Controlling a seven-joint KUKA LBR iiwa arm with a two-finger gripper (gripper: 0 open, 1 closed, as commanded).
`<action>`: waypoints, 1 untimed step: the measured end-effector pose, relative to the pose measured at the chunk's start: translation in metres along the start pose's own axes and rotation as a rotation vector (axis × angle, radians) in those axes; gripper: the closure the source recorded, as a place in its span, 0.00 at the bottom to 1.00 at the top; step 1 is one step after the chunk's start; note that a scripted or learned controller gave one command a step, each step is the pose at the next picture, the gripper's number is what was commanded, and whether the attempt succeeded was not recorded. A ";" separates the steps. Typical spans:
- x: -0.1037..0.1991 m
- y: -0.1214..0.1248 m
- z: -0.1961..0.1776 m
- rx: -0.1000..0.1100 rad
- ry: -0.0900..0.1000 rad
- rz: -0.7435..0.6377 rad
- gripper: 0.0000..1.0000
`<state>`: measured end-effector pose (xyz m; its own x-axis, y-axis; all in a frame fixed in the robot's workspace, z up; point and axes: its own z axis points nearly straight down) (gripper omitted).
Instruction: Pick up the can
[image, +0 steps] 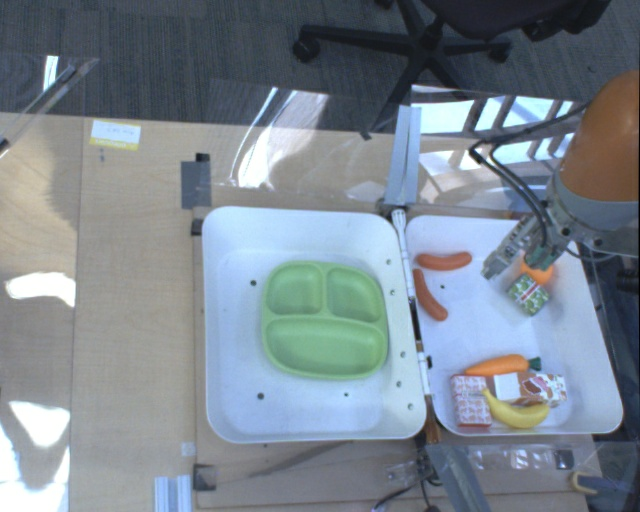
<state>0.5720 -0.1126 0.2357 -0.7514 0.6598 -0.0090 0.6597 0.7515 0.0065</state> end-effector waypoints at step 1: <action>-0.057 -0.061 -0.034 0.001 -0.001 -0.240 1.00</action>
<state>0.5738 -0.1961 0.2698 -0.8868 0.4620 -0.0110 0.4620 0.8869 0.0033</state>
